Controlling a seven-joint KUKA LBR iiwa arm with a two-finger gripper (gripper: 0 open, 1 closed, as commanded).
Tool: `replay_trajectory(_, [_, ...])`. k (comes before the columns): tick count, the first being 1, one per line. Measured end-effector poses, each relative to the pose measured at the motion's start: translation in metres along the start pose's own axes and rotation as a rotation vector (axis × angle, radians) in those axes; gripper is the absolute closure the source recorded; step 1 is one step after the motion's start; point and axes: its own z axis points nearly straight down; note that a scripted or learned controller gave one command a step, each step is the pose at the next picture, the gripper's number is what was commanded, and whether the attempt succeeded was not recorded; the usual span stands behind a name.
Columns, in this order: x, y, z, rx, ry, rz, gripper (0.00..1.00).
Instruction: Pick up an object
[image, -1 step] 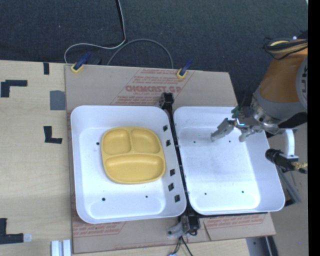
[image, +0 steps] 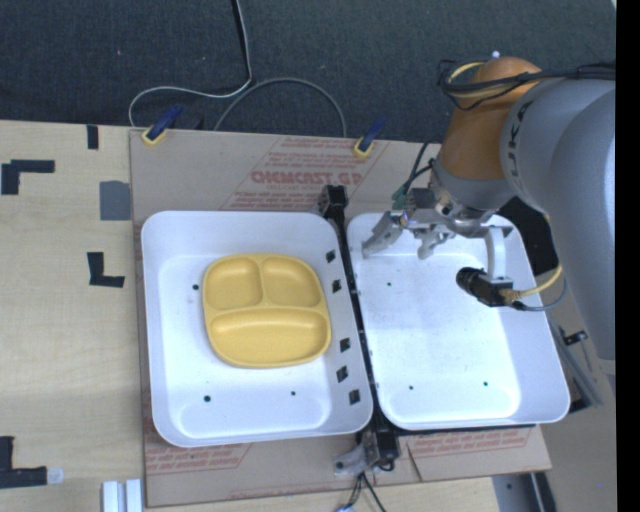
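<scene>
A yellow divided plate (image: 266, 309) lies flat in the left bin (image: 170, 390), a little above its middle. My gripper (image: 405, 240) hangs over the far left part of the right bin (image: 470, 400), well to the right of the plate. Its two grey fingers (image: 380, 238) stand spread apart with nothing between them. The grey arm with its orange band (image: 485, 120) comes in from the upper right.
A black divider with clips (image: 347, 300) runs between the two bins. The bins sit on a cardboard sheet (image: 290, 170) held by blue and yellow clamps at the back. A black cable fitting (image: 485, 286) hangs from the wrist over the right bin.
</scene>
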Motion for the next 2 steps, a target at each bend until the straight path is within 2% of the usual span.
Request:
replay_trajectory(1, [-0.0314,0.0324,0.0998,-0.004,-0.008,0.007,0.0])
replay_trajectory(2, [-0.0312,0.0388,0.0953,0.002,-0.005,0.005,0.0])
